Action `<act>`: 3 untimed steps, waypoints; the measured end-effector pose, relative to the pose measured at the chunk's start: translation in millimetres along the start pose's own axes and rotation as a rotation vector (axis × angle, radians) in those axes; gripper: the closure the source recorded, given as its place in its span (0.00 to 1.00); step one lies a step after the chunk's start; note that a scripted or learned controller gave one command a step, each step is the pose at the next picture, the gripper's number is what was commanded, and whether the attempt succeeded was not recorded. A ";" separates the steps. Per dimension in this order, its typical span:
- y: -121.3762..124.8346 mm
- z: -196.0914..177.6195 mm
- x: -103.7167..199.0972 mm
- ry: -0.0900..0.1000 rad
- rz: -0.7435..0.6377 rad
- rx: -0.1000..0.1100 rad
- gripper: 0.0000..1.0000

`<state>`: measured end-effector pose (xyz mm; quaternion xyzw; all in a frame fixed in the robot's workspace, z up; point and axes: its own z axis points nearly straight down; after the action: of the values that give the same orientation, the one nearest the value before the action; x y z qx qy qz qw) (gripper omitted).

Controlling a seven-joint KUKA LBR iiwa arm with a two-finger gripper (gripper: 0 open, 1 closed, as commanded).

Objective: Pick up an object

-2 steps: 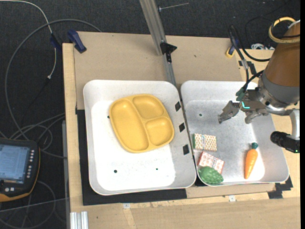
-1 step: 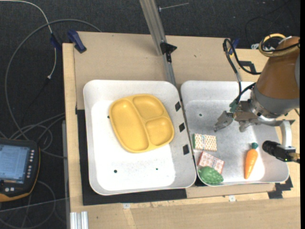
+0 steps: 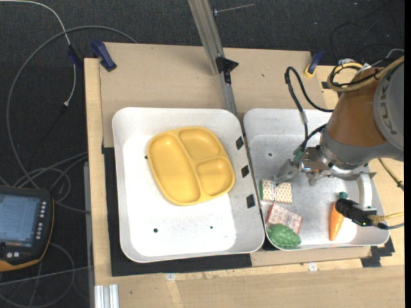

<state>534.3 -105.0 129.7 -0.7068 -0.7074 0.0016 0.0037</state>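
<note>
The arm (image 3: pixel 363 117) is reaching in from the right and hanging over the right bin (image 3: pixel 270 124). An orange band is wrapping the wrist, and white lettering on the grey housing at the frame's edge is partly cut off; the letters "KU" are readable. The gripper (image 3: pixel 307 167) is sitting low over the middle of the right bin, above bare floor, just up and right of the packets. Whether it is released or clenched cannot be told from this angle; nothing is visible in its grasp.

Objects in the right bin are lying along the near edge. A patterned packet (image 3: pixel 277 190) is lying near the bin's left wall; its print is too small to read. A second packet (image 3: pixel 284 217), red and white, is lying just below it, also unreadable. A green item (image 3: pixel 284 236) is resting at the near-left corner, touching the second packet. A carrot (image 3: pixel 336 222) is lying toward the near-right corner, well apart from the packets.

The left bin (image 3: pixel 128 191) is holding a yellow tray (image 3: pixel 190 165) with three compartments. A tablet (image 3: pixel 22 226) is sitting off the bench at far left.
</note>
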 end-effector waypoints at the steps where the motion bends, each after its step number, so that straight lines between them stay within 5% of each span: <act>1: 2.0 35.6 0.5 0.000 0.001 -0.009 0.00; 2: 3.1 22.9 0.2 -0.001 0.001 -0.013 1.00; 3: 6.8 -33.3 -9.7 -0.005 0.000 -0.014 1.00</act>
<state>541.4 -114.8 163.0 -0.7069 -0.7073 -0.0017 -0.0029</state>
